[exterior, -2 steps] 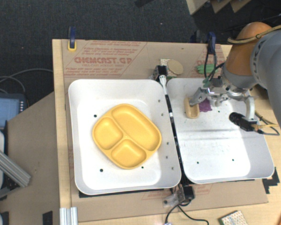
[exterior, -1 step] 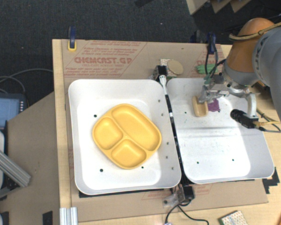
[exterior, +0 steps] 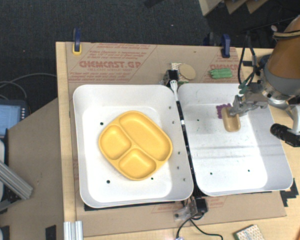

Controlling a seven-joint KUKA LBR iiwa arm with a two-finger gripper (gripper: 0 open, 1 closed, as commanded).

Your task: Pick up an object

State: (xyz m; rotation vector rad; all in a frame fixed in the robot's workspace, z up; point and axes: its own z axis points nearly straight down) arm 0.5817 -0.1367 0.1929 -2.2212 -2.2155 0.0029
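End effector (exterior: 238, 108) is hovering over the right bin (exterior: 255, 179), directly above a tan block (exterior: 232, 123) lying beside a small purple piece (exterior: 222, 110); finger state cannot be told. A yellow divided plate (exterior: 135, 145) is sitting in the left bin (exterior: 90, 184).

Overhead view of two white bins on a bench, with a robot arm (exterior: 285, 59) reaching in from the right.

The left bin (exterior: 85, 149) holds a yellow divided plate (exterior: 135, 145). In the right bin (exterior: 260, 169), the gripper (exterior: 238, 109) sits over a tan block (exterior: 232, 122) beside a small purple piece (exterior: 221, 110).
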